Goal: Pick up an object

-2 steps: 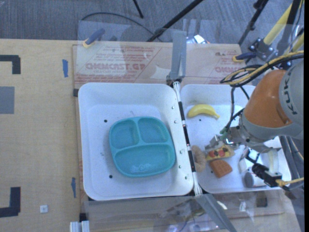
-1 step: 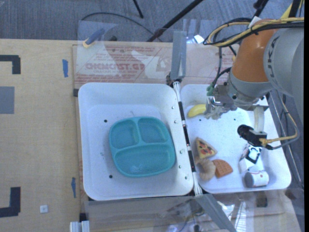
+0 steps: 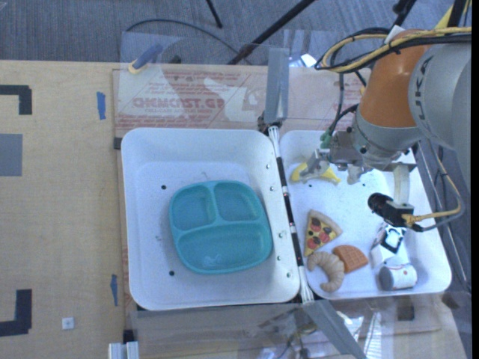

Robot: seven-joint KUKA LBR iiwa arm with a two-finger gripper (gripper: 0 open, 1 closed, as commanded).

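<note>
Jaws (image 3: 338,169) over one banana (image 3: 313,172)

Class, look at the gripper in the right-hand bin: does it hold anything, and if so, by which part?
It cannot be told. The gripper sits right over the yellow banana at the bin's far side, but the view doesn't show the banana between its fingers.

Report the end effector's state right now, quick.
End effector: over the right bin, beside the toy banana; grip state cannot be told.
</note>
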